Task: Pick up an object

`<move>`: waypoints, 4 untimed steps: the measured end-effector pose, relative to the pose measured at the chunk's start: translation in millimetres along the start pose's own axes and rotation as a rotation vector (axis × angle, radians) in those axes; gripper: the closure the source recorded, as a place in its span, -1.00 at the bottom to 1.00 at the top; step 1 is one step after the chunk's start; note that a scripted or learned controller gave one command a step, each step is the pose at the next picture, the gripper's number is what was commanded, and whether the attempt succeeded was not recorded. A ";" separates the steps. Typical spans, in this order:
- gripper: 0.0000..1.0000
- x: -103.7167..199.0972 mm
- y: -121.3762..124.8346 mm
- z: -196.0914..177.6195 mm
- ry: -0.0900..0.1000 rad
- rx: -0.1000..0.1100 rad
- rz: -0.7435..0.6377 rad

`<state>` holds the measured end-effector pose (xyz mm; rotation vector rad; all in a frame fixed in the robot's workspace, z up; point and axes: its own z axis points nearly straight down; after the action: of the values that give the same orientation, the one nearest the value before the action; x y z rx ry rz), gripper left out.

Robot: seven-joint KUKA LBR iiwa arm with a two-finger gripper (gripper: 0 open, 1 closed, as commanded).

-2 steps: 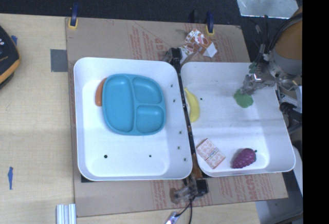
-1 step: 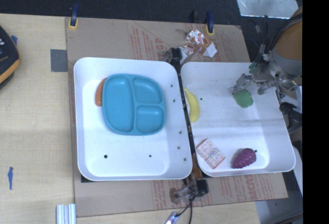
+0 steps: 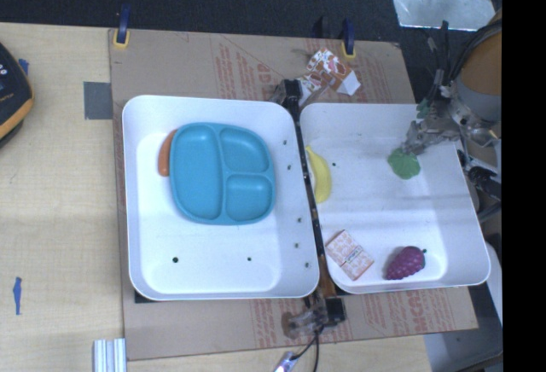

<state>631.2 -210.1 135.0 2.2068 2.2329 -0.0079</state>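
The gripper [image 3: 420, 138] is seen at the upper right of the frame, low over the right bin [image 3: 444, 200], with the green broccoli-like toy [image 3: 405, 164] just below and slightly left of it in the picture. Whether the fingers are spread or pressed together cannot be told: the metal parts are small and blurred, and contact with the green toy cannot be confirmed. The toy is roundish, so no clear long axis is offered; approach direction is judged not critical, a short drop toward lower left being what the next move calls for. Other candidates in the right bin are placed well apart from the gripper: a purple grape bunch [image 3: 404, 263] and a small printed packet [image 3: 349, 254] near the lower rim, a banana [image 3: 320, 174] against the left wall. In the left bin [image 3: 141, 191] a blue divided tray [image 3: 223, 173] is laid over an orange item [image 3: 163, 155], mostly hidden. The arm is cut off at the right edge.
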 end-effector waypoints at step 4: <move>-1.00 -1.2 -4.6 21.4 0.004 0.003 0.008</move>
<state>626.6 -211.4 113.7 2.2195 2.2275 -0.0065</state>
